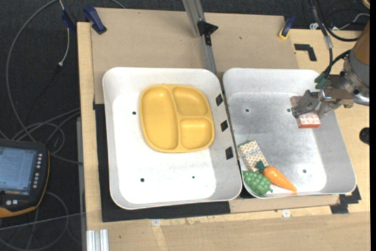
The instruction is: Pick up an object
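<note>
The end effector (306,107) hangs over the upper right of the right bin (276,91), reaching in from the right edge. Just below its dark fingers lies a small red-and-white block (309,121); the two appear to touch or overlap. Whether the fingers are closed on the block or merely stand above it cannot be told from this angle, so the grasp state is left undetermined.

The block looks small, rigid and light, probably a toy or packaged item with flat faces. Judged so, it should tolerate a firm pinch across its two short, parallel sides, and is unlikely to deform or slip much.

Toward the near left corner of the same bin lie three further candidates, close together: a patterned packet (251,154), a green bumpy piece (257,183) resembling toy grapes, and an orange carrot (278,178), which rests against the green piece. The carrot tapers and looks smooth, so a grip at its thick end would likely hold best; the packet lies flat and offers little edge.

The left bin (120,144) carries a yellow divided plate (176,117), wide and shallow, an awkward target. Both bins rest on the table (147,26).
</note>
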Action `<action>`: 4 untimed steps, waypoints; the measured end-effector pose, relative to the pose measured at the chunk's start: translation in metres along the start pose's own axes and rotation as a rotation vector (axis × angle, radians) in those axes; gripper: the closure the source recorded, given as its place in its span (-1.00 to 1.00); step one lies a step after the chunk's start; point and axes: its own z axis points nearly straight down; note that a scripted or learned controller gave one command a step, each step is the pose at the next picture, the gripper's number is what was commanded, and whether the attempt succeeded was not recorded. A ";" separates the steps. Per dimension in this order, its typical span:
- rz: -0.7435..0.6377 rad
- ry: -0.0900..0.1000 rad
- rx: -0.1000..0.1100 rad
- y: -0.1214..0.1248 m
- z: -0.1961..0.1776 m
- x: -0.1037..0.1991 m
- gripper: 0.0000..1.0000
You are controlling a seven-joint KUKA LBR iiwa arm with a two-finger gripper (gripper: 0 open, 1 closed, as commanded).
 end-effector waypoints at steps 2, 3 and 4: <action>-0.001 -0.001 0.001 -0.004 0.020 0.103 1.00; -0.002 -0.001 -0.001 0.000 0.023 0.162 1.00; 0.001 -0.002 0.003 -0.003 0.033 0.208 1.00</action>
